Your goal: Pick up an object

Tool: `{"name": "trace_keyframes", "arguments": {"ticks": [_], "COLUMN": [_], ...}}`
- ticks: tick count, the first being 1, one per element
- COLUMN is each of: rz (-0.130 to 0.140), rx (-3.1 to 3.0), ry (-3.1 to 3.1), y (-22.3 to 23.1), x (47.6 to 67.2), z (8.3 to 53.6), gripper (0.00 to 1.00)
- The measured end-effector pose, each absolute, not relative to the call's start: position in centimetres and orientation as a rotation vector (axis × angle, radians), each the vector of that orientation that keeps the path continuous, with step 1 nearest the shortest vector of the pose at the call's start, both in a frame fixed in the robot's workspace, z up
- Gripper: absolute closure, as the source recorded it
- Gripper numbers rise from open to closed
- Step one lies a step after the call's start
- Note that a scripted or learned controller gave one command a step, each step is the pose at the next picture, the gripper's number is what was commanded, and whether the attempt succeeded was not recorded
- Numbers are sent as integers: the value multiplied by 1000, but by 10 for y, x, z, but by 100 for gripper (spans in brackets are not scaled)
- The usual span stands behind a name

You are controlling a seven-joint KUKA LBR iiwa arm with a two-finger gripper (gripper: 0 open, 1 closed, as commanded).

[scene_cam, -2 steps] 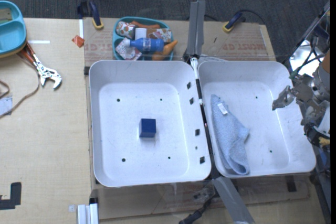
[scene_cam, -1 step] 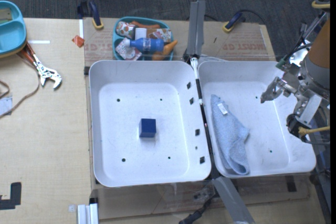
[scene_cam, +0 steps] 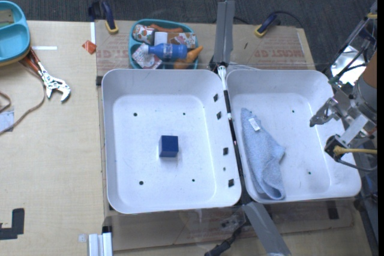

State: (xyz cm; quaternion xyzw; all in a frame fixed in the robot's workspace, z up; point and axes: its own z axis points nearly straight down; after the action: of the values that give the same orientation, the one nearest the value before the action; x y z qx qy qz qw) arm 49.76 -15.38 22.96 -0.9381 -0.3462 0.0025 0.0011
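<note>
The claw [scene_cam: 327, 132] of the grey arm sits at the right edge of the right shallow white plastic bin [scene_cam: 300, 90], above its rim, and its 2 fingers look spread apart with nothing between them, so I judge that the grasp is not yet started. There are 2 things it could take. The soft light blue-grey cloth [scene_cam: 263, 156] lies crumpled along the left wall of the right bin, well apart from the claw. The small dark blue cube [scene_cam: 168, 145] rests near the middle of the left shallow white plastic bin [scene_cam: 120, 129], further away, with free floor all around it. The nearer target is the cloth, and here I see the main risk: it is flat and limp, so the fingers may close on the bin floor beside a fold, or pinch only 1 thin layer that slips out when the arm lifts. It also lies touching the wall, so a finger coming down on that side could hit the rim or the divider between the 2 bins. If the cube is chosen, the danger is different: the fingers may push it aside if they come down off-centre, because it is small and hard and can slide on the smooth floor.
</note>
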Motion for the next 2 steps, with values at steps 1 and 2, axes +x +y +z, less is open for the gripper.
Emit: {"name": "trace_keyframes", "arguments": {"ticks": [1, 2], "rz": [7, 9], "rx": [-2957, -3119], "ry": [-1056, -373], "y": [-150, -208], "x": [485, 516], "z": [227, 208], "gripper": [0, 0]}}
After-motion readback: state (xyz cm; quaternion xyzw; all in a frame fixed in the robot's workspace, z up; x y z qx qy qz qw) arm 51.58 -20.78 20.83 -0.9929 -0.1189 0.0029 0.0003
